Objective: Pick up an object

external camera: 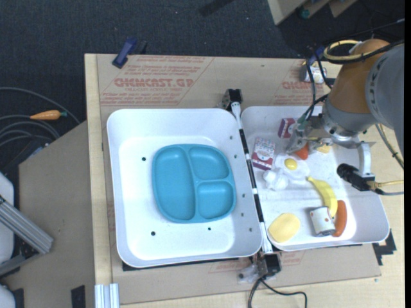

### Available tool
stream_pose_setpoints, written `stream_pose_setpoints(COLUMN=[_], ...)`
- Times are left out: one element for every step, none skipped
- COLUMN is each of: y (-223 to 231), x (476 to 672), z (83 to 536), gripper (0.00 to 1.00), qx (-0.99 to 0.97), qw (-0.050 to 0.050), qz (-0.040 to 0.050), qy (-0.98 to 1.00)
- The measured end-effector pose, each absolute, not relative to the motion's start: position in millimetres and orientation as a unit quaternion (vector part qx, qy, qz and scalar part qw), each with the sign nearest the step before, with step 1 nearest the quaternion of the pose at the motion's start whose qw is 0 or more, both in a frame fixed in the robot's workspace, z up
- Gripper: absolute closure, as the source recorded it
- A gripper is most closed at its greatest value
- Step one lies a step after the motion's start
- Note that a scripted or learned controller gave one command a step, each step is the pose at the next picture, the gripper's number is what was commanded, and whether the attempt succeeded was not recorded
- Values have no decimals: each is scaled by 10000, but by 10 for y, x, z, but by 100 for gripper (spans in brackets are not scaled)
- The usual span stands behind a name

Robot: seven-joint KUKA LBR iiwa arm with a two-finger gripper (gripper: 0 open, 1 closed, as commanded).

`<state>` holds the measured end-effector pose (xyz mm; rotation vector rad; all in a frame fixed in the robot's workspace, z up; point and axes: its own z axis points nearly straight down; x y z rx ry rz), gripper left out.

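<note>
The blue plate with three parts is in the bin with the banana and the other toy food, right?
Not quite. The camera view shows the blue plate alone in the left bin. The banana and the other toy food lie in the right bin, where the arm reaches.

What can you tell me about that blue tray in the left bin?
The blue divided tray looks like smooth plastic, with rounded corners and three compartments: one long section on its left, two smaller ones on its right. It lies flat, slightly turned, near the middle of the left white bin, resting on the bin's floor. Nothing lies in it or touches it otherwise.
</note>
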<state>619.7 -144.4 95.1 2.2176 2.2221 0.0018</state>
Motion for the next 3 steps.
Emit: stream_pose_setpoints(y=[-304, -186, -351], x=[6169, 5843, 5477], z=[1853, 2432, 2517], gripper=[100, 100, 100], qx=[7066, 7067, 7074], qw=[-1, 6, -12], qz=[11, 5, -9], qy=[7076, 7076, 7068])
